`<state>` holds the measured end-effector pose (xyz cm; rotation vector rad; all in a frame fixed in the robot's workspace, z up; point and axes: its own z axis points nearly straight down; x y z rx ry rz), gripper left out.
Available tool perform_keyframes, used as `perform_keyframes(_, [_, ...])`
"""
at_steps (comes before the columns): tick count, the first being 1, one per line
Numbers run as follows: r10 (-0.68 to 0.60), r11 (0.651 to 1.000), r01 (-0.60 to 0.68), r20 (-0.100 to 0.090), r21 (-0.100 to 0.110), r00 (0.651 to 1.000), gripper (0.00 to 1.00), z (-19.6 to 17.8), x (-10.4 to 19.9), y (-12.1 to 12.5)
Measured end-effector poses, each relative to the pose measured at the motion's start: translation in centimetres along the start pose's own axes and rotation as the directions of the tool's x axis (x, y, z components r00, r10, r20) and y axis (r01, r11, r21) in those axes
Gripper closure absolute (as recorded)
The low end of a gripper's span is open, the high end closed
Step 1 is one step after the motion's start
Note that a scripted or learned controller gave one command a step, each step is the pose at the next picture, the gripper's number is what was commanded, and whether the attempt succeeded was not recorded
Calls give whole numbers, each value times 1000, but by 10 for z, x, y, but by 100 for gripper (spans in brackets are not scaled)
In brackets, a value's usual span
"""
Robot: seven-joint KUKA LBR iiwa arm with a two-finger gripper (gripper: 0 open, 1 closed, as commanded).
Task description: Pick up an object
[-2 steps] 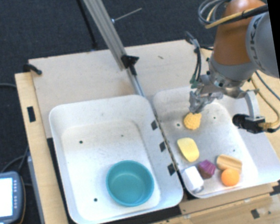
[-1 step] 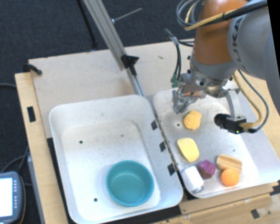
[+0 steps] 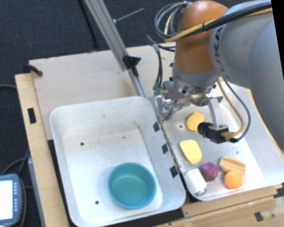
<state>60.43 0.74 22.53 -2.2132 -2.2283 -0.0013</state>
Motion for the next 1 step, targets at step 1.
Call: perform_keyframes(1, [-2,1000,2,-1,-3,1000,100,-14,56,-8])
